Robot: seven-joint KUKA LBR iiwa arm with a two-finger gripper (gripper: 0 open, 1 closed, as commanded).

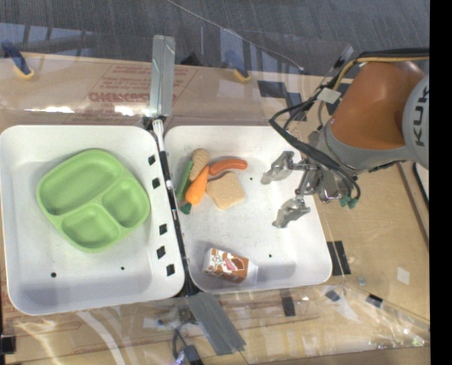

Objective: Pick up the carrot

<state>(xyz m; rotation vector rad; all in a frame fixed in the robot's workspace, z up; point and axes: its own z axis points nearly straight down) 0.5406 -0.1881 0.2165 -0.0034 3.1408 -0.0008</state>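
Bare white floor of the right bin (263, 230) between the open two-finger gripper (286, 190) and the food cluster — orange plastic carrot (197, 188) hemmed by tan toast slice (226, 194), red sausage (227, 165), bin wall.

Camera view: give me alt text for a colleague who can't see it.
The arm's open pincer hovers over the right bin, apart from the carrot, which lies near the bin's left wall among a hot dog, a bread slice and a small carton. A green divided plate sits in the left bin.
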